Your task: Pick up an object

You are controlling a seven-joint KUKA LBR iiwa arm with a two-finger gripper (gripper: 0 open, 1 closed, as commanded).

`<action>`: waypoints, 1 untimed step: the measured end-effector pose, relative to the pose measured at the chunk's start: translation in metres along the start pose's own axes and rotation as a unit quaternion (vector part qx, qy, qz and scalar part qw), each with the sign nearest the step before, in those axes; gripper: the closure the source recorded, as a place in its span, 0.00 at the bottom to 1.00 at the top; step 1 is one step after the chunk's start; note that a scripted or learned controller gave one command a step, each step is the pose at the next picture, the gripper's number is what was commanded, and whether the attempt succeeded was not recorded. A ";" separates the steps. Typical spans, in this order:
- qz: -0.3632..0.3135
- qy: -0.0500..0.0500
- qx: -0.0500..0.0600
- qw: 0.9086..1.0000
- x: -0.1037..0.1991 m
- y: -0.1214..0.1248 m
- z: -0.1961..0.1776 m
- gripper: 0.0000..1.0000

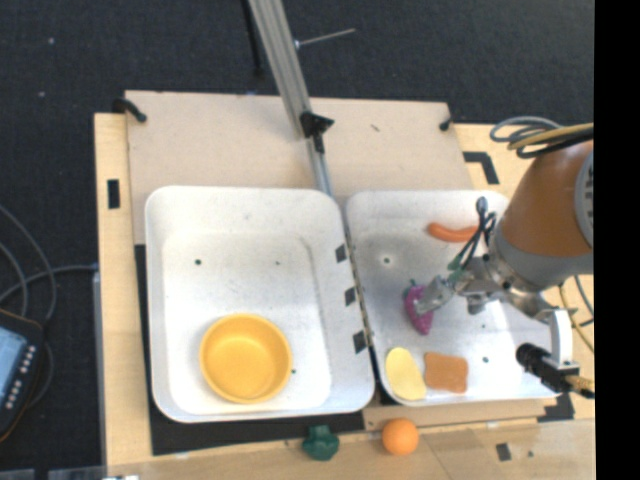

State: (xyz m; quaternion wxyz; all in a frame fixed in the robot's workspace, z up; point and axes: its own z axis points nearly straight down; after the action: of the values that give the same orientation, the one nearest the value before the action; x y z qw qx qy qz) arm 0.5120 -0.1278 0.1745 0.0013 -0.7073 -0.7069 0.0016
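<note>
In the right bin, mid-floor: a small purple lumpy object (419, 308), soft-looking and irregular, sits just at the tip of the grey two-finger gripper (432, 296).
Step in hand: you appear to be at the grasp itself, the gripper down on or right beside the purple object; I judge this from how close they stand.
Grip state: you cannot tell whether the gripper is spread or closed, nor whether it touches the object.
Next move calls for: a firm close and a straight lift; check that the purple piece rises with it.
At 1 o'clock from the object: a slim orange carrot-like piece (452, 232), near the arm's orange-banded wrist (545, 208).
At 5 o'clock: an orange rectangular block (446, 372).
At 6 o'clock: a pale yellow oval piece (404, 373), just beside the block.
Right white bin (385, 228): holds all four.
Left white bin (180, 218): a yellow round bowl (245, 357) at its 6 o'clock.
On the bench (220, 138), below the bins: an orange ball (400, 436) and a green small object (320, 443).
</note>
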 end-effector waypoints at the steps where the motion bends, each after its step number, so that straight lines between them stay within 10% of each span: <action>1: 0.001 0.000 0.000 1.000 0.006 0.006 0.048 0.00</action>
State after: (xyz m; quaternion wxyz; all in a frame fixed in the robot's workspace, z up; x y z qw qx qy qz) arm 0.5174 -0.1214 0.1262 0.0011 -0.7083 -0.7060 0.0014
